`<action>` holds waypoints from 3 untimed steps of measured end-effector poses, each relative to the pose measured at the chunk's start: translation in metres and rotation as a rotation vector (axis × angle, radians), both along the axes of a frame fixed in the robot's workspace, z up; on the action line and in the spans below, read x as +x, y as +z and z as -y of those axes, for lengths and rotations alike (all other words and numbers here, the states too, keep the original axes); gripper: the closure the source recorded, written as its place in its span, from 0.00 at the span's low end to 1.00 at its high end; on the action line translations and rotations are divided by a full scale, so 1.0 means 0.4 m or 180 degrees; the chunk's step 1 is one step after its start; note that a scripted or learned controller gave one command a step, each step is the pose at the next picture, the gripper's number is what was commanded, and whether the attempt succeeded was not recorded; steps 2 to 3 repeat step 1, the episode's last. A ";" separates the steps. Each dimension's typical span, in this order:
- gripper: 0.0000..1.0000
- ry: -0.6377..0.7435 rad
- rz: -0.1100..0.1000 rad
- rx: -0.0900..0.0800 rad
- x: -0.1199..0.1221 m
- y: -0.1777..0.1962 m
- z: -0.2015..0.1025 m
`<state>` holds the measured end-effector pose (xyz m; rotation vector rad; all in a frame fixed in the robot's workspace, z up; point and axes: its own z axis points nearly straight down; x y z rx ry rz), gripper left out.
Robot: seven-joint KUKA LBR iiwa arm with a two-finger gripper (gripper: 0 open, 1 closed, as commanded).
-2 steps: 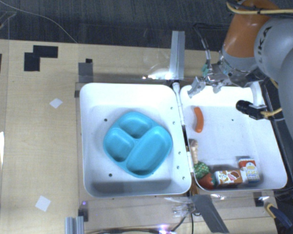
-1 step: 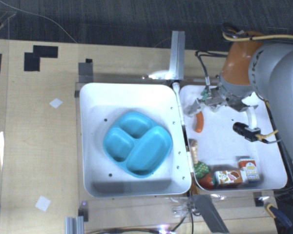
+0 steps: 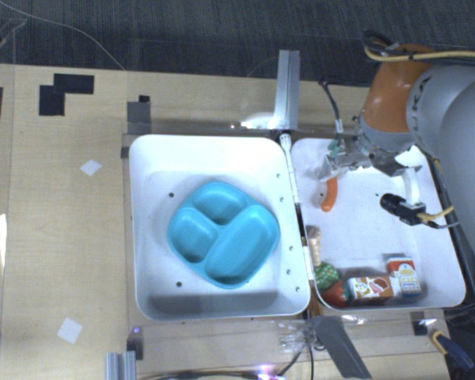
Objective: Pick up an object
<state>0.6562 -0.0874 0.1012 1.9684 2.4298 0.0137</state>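
gripper (image 3: 338, 165) hangs over the far end of the right bin (image 3: 456, 285), w/ a carrot (image 3: 328, 195) dangling just under it. can't tell if it's actually pinched or just lying below. to do this well: lift slow & straight up, no swing, keep clear of the bin wall. other items sit near the front edge; blue dish (image 3: 223, 233) in the left bin (image 3: 142, 212).

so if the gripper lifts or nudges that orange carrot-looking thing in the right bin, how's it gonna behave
The carrot-shaped piece looks slim, rounded and smooth, so it would probably roll or pivot on the right bin floor if nudged. It looks like a small plastic toy, so likely stiff and light. Its tapered form may slip from the gripper.
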 end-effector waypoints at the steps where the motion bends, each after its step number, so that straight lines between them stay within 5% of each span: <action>1: 1.00 -0.0020 -0.0031 0.0013 -0.006 0.215 -0.277; 3: 1.00 -0.0020 -0.0031 0.0013 -0.006 0.215 -0.277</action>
